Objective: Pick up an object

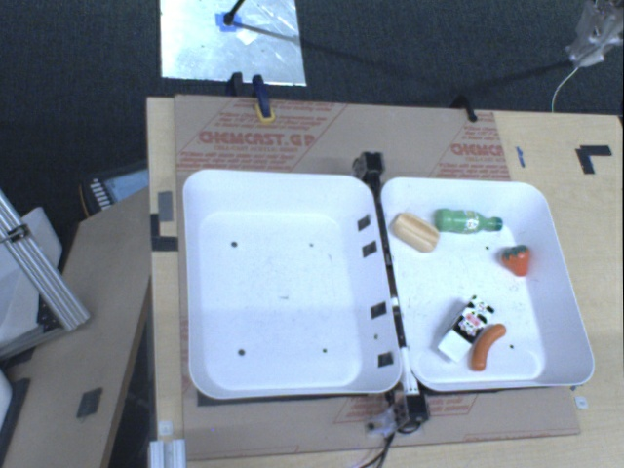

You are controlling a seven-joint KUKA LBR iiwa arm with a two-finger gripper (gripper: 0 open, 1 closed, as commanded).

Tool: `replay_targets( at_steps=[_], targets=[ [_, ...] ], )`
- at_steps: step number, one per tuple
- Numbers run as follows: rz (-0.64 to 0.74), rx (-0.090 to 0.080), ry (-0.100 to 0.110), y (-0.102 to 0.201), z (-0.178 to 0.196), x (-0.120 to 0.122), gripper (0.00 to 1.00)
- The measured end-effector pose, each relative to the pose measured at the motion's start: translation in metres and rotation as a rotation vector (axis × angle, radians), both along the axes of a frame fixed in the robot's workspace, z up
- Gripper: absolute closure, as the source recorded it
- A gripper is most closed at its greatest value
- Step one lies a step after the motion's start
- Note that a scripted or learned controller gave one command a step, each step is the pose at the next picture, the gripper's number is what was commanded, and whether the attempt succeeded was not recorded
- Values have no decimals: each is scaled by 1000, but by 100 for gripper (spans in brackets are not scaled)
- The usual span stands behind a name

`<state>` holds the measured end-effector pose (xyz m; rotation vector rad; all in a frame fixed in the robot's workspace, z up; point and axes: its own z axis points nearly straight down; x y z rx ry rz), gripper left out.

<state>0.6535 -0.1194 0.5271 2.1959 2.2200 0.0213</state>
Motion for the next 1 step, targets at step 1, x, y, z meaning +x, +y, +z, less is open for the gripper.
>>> replay_targets(
  at_steps=[1],
  targets=[
    [2,6,20,91,10,-54,100]
  ],
)
